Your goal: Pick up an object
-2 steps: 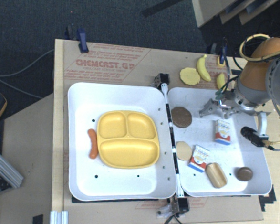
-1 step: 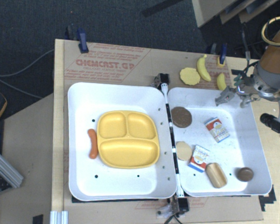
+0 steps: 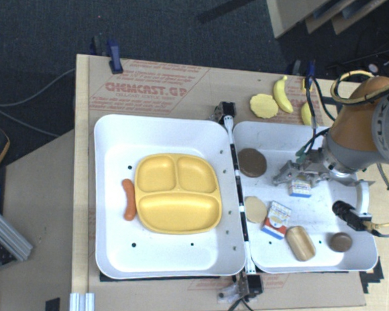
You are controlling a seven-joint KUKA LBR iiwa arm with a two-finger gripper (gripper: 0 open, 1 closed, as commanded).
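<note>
Reaching in from the right, the hand [image 3: 300,176] hanging low over the far half of the right bin [image 3: 276,133], directly above a small blue-and-white box [image 3: 301,188]. Looking partly spread, metal fingers splayed to either side above the box; nothing visibly between them, though hard to tell exactly how wide. Probably lining up on that box as the object to pick, since sitting apart from its neighbours and so leaving room for fingers.

Lying nearby in the same bin: a dark brown disc [image 3: 252,162] near the far left corner, a tan disc [image 3: 255,209] against the left wall, a red-and-white carton [image 3: 277,220] just beside it, a wooden cylinder [image 3: 300,243] near the front edge, and a small brown ball [image 3: 340,242] toward the front right corner.

Sitting in the left bin [image 3: 108,245]: a yellow divided plate [image 3: 177,193] in the middle, a sausage [image 3: 129,199] just beside its left edge. Resting on the surface [image 3: 159,89] beyond the right bin: a banana [image 3: 283,94] and a yellow slice [image 3: 264,106].
</note>
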